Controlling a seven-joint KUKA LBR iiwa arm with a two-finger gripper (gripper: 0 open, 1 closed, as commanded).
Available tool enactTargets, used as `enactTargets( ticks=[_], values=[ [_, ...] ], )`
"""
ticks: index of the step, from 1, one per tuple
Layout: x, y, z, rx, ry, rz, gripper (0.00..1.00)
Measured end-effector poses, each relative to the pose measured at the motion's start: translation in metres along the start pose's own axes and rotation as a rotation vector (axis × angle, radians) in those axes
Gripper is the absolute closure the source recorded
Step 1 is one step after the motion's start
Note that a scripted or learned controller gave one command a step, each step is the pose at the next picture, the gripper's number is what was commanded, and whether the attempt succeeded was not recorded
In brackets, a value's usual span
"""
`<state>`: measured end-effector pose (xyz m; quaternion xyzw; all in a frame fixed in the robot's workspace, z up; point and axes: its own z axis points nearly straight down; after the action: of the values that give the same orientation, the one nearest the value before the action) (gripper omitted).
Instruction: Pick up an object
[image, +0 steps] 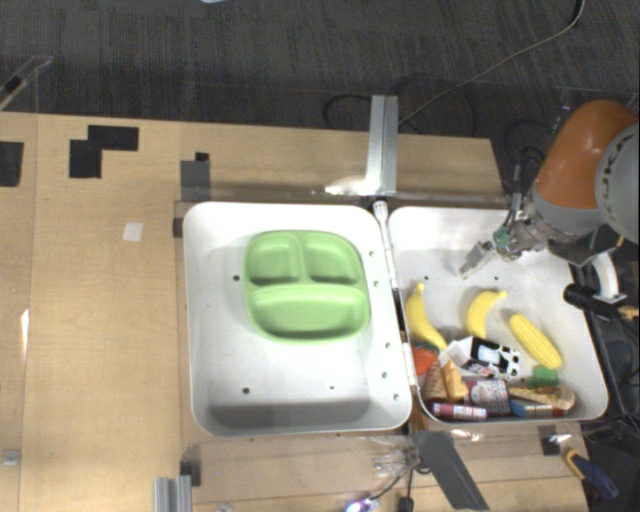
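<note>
Seen from above at a slant: two shallow white bins side by side on a pale wooden bench (90, 330), dark carpet beyond its far edge. Reaching in from the right, a grey arm (585, 165) with its orange band, the gripper (497, 245) hanging low over the far right quarter of the right bin (440, 235), above bare white floor. Fingers too small and blurred to read; whether apart or together cannot be told. Nothing visibly caught between them.

In the left bin (210, 400), near its middle and slightly toward the far edge, a green three-compartment tray (305, 285), lying flat, two small wells at the far side and one long well nearer the camera.

In the right bin, everything gathered toward the near edge, well apart from the gripper. Close to the left wall, a curved banana (420, 318). Near the centre, a second, shorter banana (485, 310). Just beside it toward the right wall, a yellow ear of corn (535, 340), lying at an angle. Along the near edge, a crowded jumble (490, 385) of small items touching one another: a black-and-white piece, something red, something green, brown and tan packets, possibly toy food, though too tightly packed to sort out.

Between the bins at the far edge, an upright metal post (384, 140). On the bench's far left, black markings (102, 148). Dark cables (600, 295) draped along the right bin's outer side.
</note>
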<state>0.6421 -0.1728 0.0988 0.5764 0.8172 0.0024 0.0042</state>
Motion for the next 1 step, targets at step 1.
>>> enactTargets(
  ticks=[1],
  values=[
    [0.0098,-0.0736,0.0078,-0.002,-0.003,-0.098,0.0]
  ],
)
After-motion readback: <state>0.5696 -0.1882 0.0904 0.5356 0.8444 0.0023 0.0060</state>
